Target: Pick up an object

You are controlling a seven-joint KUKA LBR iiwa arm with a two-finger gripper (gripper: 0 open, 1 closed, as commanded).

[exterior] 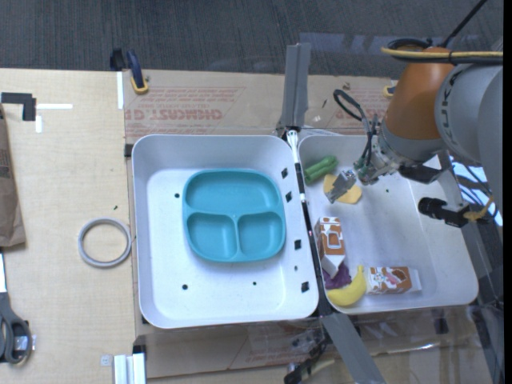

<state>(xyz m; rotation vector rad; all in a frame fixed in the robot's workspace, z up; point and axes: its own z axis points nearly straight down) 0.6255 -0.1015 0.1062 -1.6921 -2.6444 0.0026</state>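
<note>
End effector low in the right bin.
I see my end effector (pixel 346 184) touching a yellow object (pixel 346 193) beside the green pepper (pixel 320 167); whether it's open or closed, I can't tell.

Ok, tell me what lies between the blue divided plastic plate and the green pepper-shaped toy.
In the camera view, bare white floor of the left bin, then the two bins' adjoining rims, separate the blue divided plastic plate from the green pepper-shaped toy.
</note>
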